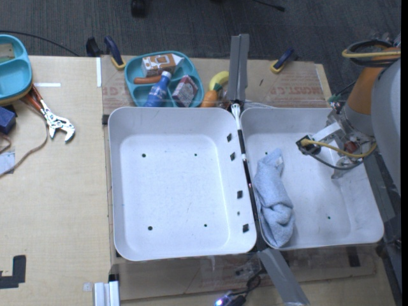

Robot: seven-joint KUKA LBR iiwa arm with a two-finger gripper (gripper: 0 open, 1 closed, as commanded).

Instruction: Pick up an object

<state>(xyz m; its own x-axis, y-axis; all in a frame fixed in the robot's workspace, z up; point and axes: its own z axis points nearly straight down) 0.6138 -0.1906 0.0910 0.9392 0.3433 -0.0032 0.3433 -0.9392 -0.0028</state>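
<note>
Bench [57, 222] of pale wood carries everything; all places below are given from the right bin. Left bin [175, 123], white and shallow, sits touching the right bin's left wall. Right bin [357, 231], same kind, holds the cloth. Arm [382, 88], grey with an orange band, comes in over the right bin's far right corner. Grey cloth [274, 196], crumpled in a long heap, lies inside the right bin against its left wall, well apart from the gripper. Teal tray [137, 81] with small packets and a blue bottle [156, 89] sits behind the bins, up and left of the right bin. Gripper [341, 155] hangs over the right bin's upper right part, cables looped around it; cannot tell how it stands, nothing seen pinched. Wrench [57, 125] lies far left of the right bin on the wood. Yellow banana [218, 80] lies just behind the right bin's far left corner.
</note>
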